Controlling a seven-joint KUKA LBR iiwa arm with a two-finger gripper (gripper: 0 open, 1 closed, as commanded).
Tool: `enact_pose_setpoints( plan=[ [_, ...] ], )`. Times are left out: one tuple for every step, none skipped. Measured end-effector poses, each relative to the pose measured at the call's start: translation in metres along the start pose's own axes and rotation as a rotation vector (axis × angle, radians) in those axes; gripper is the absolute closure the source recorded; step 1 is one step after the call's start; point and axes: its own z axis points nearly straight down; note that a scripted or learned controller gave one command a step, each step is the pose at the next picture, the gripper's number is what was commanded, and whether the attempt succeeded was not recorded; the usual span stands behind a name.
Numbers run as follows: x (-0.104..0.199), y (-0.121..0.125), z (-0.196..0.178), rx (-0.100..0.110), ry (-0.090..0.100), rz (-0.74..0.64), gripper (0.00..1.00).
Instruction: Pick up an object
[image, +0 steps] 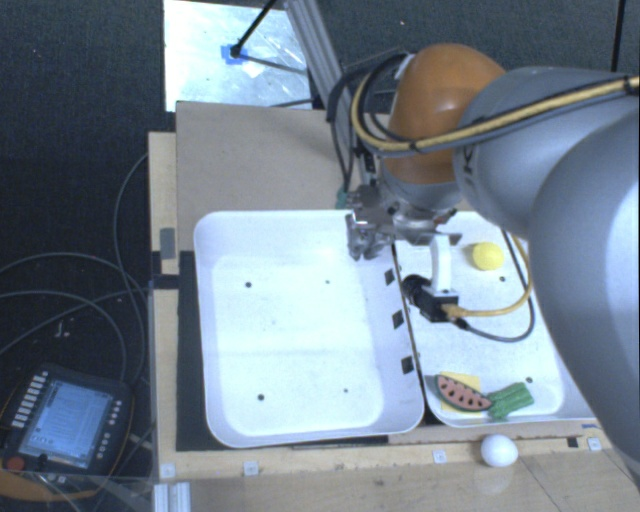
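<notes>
**Two bins, one bare and one holding toys**

The grey arm (560, 180) reaches in from the right, its orange band (440, 100) sitting above the far rim where the two white bins meet. Below the band the pincer (362, 240) hangs over the far right corner of the left bin (290, 330); whether it is wide or narrow cannot be told from this slant, and nothing is seen between its tips.

The left bin shows a bare white floor with a few small dark dots on it. The right bin (500, 300) (partly covered by the arm) holds the things to be picked: a small yellow ball-like object (487, 256) near its far side, and, at its near rim, a watermelon-slice toy (461, 392) lying just beside a green piece (511, 399). A black connector on a yellow cable (430, 300) hangs from the arm over this bin.

Outside the bins, a white ball (498, 450) rests on the worktop (260, 150) just past the right bin's near rim. A teach pendant (65, 418) with a lit screen lies at the lower left, off the worktop, among dark cables.
</notes>
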Motion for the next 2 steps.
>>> enact_pose_setpoints(
  plan=[
    [0.0034,0.0067,-0.0091,-0.001,0.000,0.002,1.00],
    [0.0033,0.0065,-0.0087,0.000,-0.001,0.002,0.00]
  ],
)
